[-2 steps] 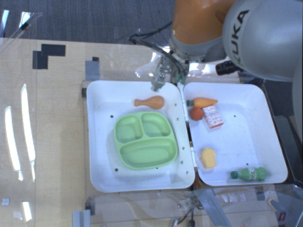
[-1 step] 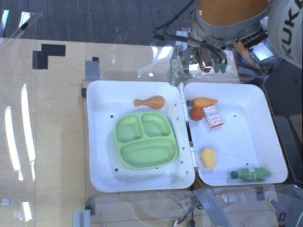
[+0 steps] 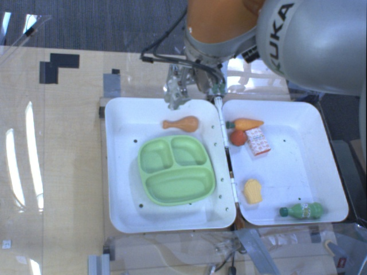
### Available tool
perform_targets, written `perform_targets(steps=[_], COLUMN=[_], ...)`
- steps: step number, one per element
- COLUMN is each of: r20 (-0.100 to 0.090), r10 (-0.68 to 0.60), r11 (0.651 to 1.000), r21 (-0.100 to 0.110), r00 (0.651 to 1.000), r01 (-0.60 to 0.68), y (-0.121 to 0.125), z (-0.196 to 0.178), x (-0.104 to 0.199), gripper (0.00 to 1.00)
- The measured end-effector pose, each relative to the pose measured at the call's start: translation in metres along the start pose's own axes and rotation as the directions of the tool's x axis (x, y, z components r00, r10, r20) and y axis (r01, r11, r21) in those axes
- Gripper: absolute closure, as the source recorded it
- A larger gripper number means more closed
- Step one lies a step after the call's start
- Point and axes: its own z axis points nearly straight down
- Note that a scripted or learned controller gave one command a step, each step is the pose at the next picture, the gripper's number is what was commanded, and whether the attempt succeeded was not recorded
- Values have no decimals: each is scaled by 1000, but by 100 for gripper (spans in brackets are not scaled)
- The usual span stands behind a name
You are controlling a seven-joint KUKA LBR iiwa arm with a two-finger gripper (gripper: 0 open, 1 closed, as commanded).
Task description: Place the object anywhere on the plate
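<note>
Pale wooden bench carries two white bins side by side, and the green plate [image 3: 176, 171] lies in the left bin [image 3: 117, 171]. My gripper [image 3: 175, 94] hangs just beyond the far rim of this bin, behind the plate; if my fingers are wide or narrow, I cannot tell. A chicken drumstick [image 3: 181, 124] lies just behind the plate, apart from it. To the right of the plate, in the right bin [image 3: 298, 153], are a carrot [image 3: 248, 123], a tomato [image 3: 238, 137], a small carton [image 3: 258, 141], a yellow corn piece [image 3: 252, 191] and a green bottle [image 3: 302, 211].
</note>
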Motion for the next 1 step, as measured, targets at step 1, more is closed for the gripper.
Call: perform_targets(steps=[1], r20=[6], r10=[163], r11=[987], r21=[-2], r00=[987], r01=[-163], y=[41], z=[-77], x=[-44], gripper=[100])
